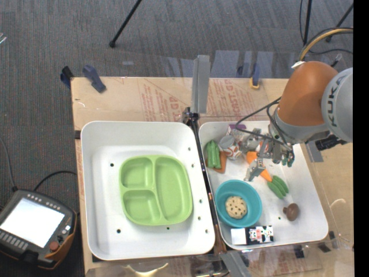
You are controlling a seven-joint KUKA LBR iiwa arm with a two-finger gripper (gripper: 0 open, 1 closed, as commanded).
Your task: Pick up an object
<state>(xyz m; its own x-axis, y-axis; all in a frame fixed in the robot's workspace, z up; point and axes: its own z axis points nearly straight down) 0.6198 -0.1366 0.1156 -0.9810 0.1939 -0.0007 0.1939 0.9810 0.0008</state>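
Bench: brown board top, red printing. Bears two white bins, left and right, side by side; possibly clamps at back edge.

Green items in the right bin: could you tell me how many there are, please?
2. One green item lies at the bin's left wall, above the blue bowl. The other green item lies right of that bowl, below the gripper. The arm may hide more.
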